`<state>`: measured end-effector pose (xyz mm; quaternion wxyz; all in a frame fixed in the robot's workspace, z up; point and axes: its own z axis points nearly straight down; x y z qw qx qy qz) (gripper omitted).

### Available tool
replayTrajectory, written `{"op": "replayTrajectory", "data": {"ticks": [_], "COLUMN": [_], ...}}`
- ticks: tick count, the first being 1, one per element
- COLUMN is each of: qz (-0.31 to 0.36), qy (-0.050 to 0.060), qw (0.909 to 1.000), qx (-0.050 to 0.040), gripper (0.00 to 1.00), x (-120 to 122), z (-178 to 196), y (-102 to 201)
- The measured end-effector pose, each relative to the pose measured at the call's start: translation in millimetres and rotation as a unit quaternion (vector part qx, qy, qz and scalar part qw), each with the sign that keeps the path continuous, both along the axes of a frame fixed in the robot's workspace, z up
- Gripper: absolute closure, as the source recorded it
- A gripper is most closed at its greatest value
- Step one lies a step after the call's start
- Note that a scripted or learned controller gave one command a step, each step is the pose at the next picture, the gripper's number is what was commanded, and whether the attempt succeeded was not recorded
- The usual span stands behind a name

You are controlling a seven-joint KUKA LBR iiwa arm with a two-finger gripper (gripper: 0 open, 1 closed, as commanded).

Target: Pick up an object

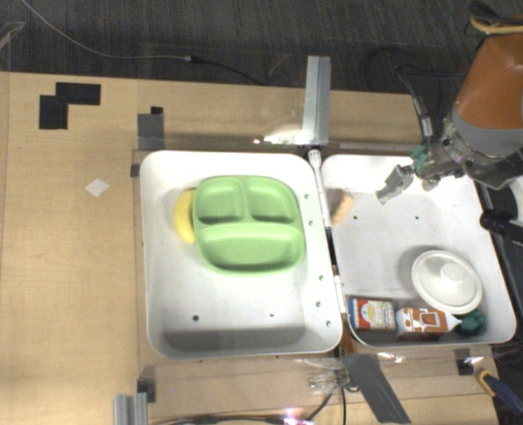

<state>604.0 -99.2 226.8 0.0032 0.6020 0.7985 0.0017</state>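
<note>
My gripper (394, 184) hangs over the back of the right bin (394, 246), its fingers spread apart with nothing between them. Left of it, a small tan object (340, 206) lies against the bin's left wall. A white bowl (446, 281) sits in the bin's front right part. Along the front wall lies a carton (396, 317) with red and white print, and a dark green piece (472, 322) sits at its right end. In the left bin (234, 326) a green divided plate (247, 222) rests over a yellow object (183, 217).
The arm's orange band (496, 82) and grey wrist (496, 140) stand above the right bin's back right corner. A metal post (318, 100) rises behind the seam between the bins. Black cables (509, 228) run along the right bin's right side.
</note>
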Motion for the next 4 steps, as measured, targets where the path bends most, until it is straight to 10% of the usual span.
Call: {"op": "replayTrajectory", "data": {"ticks": [1,3,4], "qz": [0.033,0.074,0.074], "qy": [0.001,0.005,0.005], "qw": [0.9995,0.9973,0.9973], "qx": [0.0002,-0.0001,-0.0001], "gripper": [0.0,0.0,0.0], "x": [-31,63,63], "z": [-132,-139,-139], "y": [4,9,9]}}
